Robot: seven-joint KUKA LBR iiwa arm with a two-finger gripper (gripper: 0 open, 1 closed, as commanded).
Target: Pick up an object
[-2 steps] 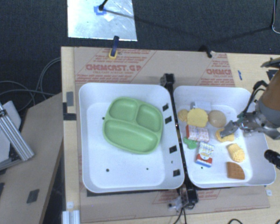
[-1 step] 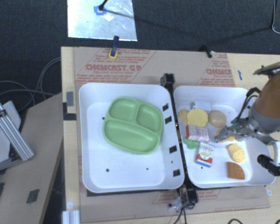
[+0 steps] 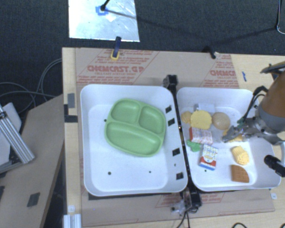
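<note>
A: While the left bin [image 3: 92, 141] carries just the green divided plate [image 3: 135, 127], the right bin [image 3: 213, 184] holds the clutter: yellow round piece [image 3: 201, 119], tan ball [image 3: 221, 120], red-white packet [image 3: 201, 136], small carton [image 3: 208, 156], waffle [image 3: 239, 173].

B: Claw?

A: Claw [image 3: 233, 134] low at the right bin's right side, near the tan ball, beside a small yellow item [image 3: 236, 138]. Opening: cannot tell. Grasp unconfirmed; presumably lowered there to try for that item.

A light green plastic divided plate [image 3: 135, 126] lay in the left shallow white bin [image 3: 92, 175]. Both bins sat on a brown cardboard sheet with red print [image 3: 128, 65] covering the desk, and a shiny silver square panel [image 3: 103, 13] lay beyond it.
</note>
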